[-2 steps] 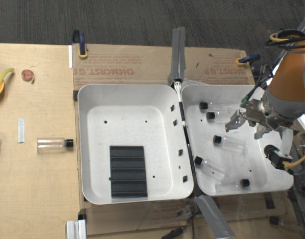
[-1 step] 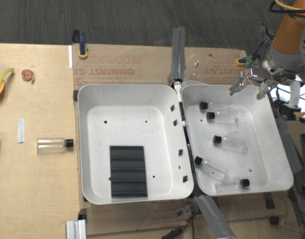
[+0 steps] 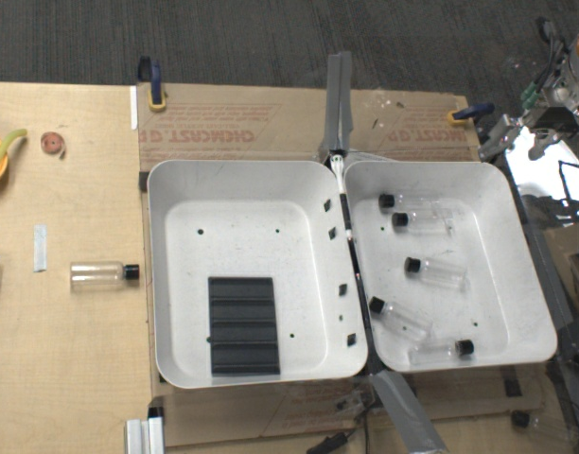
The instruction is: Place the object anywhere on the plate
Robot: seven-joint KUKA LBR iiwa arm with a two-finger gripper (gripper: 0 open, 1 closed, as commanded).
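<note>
Sitting on the bench (image 3: 72, 367), the left bin (image 3: 176, 253) has wide bare floor behind and beside the black ribbed plate (image 3: 242, 325), which lies close to that bin's front edge, so a release made short risks hitting the front rim. Crossing from the right bin (image 3: 517, 282) means clearing the raised rims where the bins meet, and the five clear vials (image 3: 439, 272) scattered from its back wall to its front edge are round and may roll off the ribs. The gripper (image 3: 535, 121) hangs beyond that bin's back right corner; whether it is open or closed I cannot tell.
</note>
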